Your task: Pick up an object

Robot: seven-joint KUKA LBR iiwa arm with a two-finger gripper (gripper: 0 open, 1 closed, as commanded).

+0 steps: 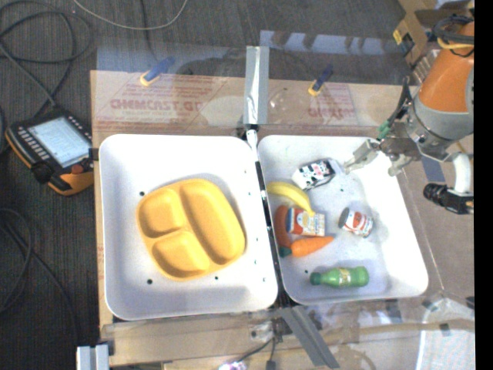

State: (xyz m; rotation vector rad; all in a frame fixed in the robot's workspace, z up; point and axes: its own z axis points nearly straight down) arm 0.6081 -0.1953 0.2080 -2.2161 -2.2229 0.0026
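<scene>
The right bin [400, 206] holds a yellow banana [290, 195], an orange carrot [312, 246], a red and yellow juice carton [303, 222], a green bottle [340, 277], a small red and white can [357, 222] and a black and white cow-patterned carton [316, 173]. My gripper [380, 156] hangs over the far right corner of that bin, to the right of the cow-patterned carton. Its fingers [360, 157] are spread apart with nothing between them.
The left bin [123, 284] carries a yellow divided tray [191, 227]. A teach pendant [52, 145] lies on the floor to the left of the bench. A grey divider post [252, 91] stands between the bins at the back.
</scene>
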